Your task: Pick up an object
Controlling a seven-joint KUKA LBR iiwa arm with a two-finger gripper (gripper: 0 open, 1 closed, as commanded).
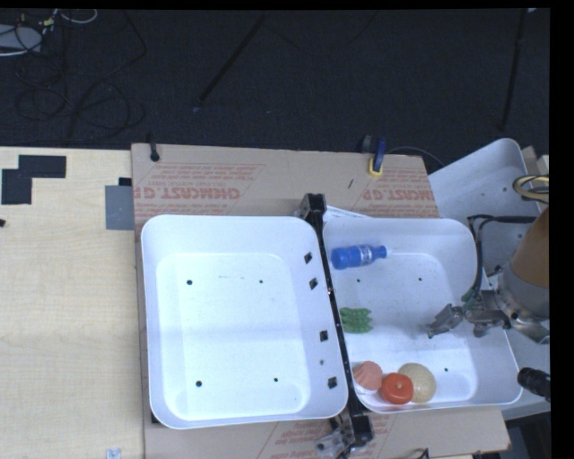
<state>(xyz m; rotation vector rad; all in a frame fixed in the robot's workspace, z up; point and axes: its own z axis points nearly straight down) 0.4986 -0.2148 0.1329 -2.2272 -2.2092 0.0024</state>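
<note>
Gripper point(446, 320) low over right bin point(448, 235), fingers spread, gripping nothing, blue bottle point(358, 256) far left, green piece point(355, 319) mid-left, pink, red point(396, 388) and cream items near edge, left bin point(170, 235) beside.

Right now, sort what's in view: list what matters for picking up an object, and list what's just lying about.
For the job:
- gripper, over the right bin
- blue bottle
- green toy
- red round piece
- pink round piece
- cream round piece

Lying about:
- left bin
- cardboard sheet
- cables on the dark floor
</note>
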